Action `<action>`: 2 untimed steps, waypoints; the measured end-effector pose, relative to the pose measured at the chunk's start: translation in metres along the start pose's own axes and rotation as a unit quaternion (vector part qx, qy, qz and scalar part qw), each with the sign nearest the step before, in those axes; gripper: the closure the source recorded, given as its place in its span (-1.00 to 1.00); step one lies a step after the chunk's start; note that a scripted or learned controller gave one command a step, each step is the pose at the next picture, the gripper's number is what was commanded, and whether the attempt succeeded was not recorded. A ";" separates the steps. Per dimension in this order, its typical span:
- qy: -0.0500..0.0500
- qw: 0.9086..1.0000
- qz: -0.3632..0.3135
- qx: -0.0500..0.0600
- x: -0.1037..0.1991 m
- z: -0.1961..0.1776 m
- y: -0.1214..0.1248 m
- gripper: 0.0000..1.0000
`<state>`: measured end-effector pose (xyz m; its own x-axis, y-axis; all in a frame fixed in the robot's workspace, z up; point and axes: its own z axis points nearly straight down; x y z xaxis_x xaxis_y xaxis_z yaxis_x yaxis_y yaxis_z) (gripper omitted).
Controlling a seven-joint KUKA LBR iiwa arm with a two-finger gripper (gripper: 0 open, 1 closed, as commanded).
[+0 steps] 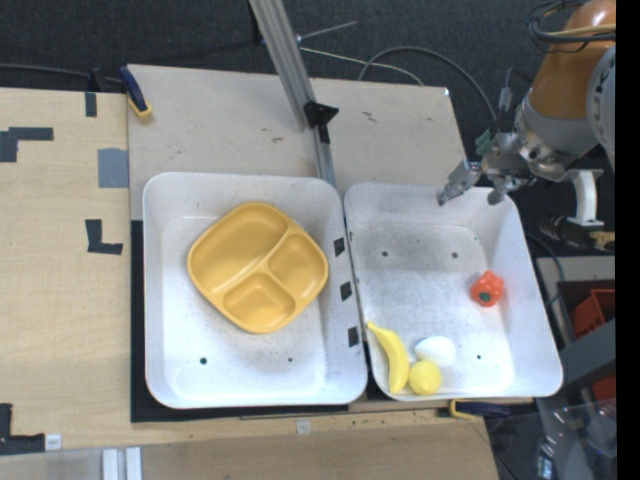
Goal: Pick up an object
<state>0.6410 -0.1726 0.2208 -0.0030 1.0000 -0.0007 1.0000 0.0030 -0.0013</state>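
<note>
The gripper (pixel 470 188) hangs over the far rim of the right bin (pixel 520 238), at the bin's upper right corner; its two fingers (pixel 452 190) stand apart with bare gap between them, holding nothing and touching none of the objects; the grey arm (pixel 560 108) with its orange band reaches in behind it.

Inside the right bin, taken as the landmark: a small orange-red fruit-like toy (pixel 487 289) with a green top sits by the right wall, about midway down, well apart from the gripper; a yellow banana (pixel 391 355) lies along the near left corner, curving toward the front rim; a white egg-shaped object (pixel 435 349) rests just beside the banana's right side; a yellow lemon-like ball (pixel 425 378) sits just in front of the white one, touching or nearly touching both it and the banana's tip.

The left bin (pixel 160 268), just beside the right bin's left wall, bears a yellow three-compartment tray (pixel 257 266), lying flat and turned at a slant toward the bin's far half.
</note>
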 end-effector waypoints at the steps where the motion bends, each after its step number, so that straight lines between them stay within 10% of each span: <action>1: 0.000 1.000 0.000 0.000 0.000 0.000 0.000 -1.00; 2: 0.000 1.000 0.001 0.002 -0.007 0.048 -0.006 -1.00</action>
<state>0.6353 -0.1793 0.1729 -0.0013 1.0000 -0.0009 1.0000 0.0013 -0.0057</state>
